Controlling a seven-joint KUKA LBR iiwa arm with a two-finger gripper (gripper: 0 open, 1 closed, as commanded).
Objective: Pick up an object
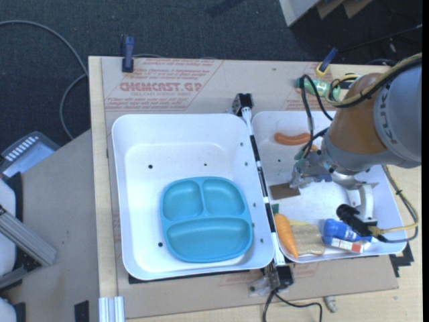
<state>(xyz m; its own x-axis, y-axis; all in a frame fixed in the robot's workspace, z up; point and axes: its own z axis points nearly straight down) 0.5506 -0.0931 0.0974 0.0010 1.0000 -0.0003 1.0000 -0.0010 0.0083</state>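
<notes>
I see the gripper (299,178) low in the right bin (281,123), just above a small brown piece (284,192); whether it is spread or pinching, I cannot tell. A sausage (292,139) lies behind it, a carrot (284,235) in front. I judge this is the reaching step; next I must close and lift straight.

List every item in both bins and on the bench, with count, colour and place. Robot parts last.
Shallow plastic bins: two, white, side by side on the bench.
Divided plastic plate: one, light blue, left bin.
Toy sausage: one, orange-red, right bin, far end.
Toy carrot: one, orange, right bin, near left corner.
Flat brown piece: one, right bin, below the claw.
Blue-and-white tube: one, right bin, near edge.
Claw: one, grey, over the right bin.
</notes>
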